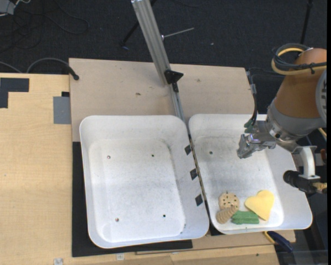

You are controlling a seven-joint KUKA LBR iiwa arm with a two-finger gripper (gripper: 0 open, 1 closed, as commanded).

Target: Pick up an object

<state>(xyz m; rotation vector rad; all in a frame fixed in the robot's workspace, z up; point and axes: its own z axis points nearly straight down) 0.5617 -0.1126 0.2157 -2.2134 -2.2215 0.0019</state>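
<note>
A: What's around the two bins on the desk?

B: A slanted metal rail runs down from the top toward the black divider between them. Cables lie on the dark floor behind.

A: And the arm?

B: It reaches in from the right, and the jaws hang over the upper middle of the right bin, well apart from the things at its near end. Nothing stands between them. From this angle I cannot tell whether the jaws are apart or closed.

A: What's in the bins?

B: The left bin shows bare white floor. The right one holds four things bunched in its near corner: one yellow heart-shaped piece, one round cookie, one ridged tan piece just below it, and one green piece touching the heart's lower edge.
</note>
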